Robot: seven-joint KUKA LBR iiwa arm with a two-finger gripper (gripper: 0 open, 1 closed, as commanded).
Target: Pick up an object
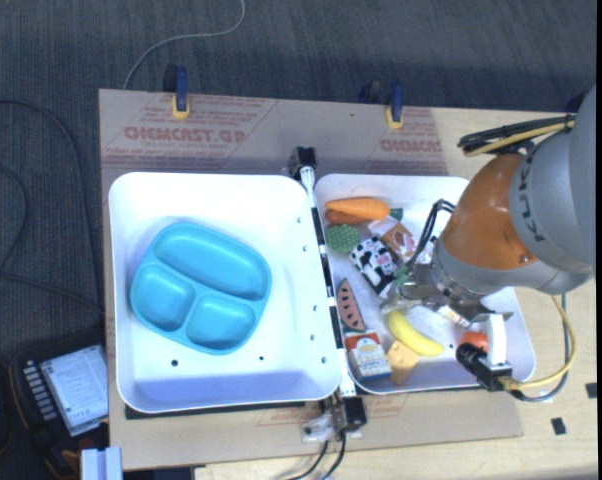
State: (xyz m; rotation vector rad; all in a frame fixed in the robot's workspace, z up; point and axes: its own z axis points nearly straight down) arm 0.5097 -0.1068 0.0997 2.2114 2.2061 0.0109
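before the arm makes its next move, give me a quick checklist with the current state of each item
1. Gripper is over the right bin, where the objects are: ok.
2. Whether anything sits between the fingers: cannot tell, the wrist hides them.
3. Nearby candidates to pick: banana just below the gripper, black-and-white cow toy just to its left: ok.
4. Room around them: not ok, the watermelon slice, carrot and other toys crowd that side of the bin.
5. Left bin holds a blue divided plate, well away from the arm: ok.
6. Yellow cable loops over the right bin's edge close to the arm: cannot tell if it will snag.
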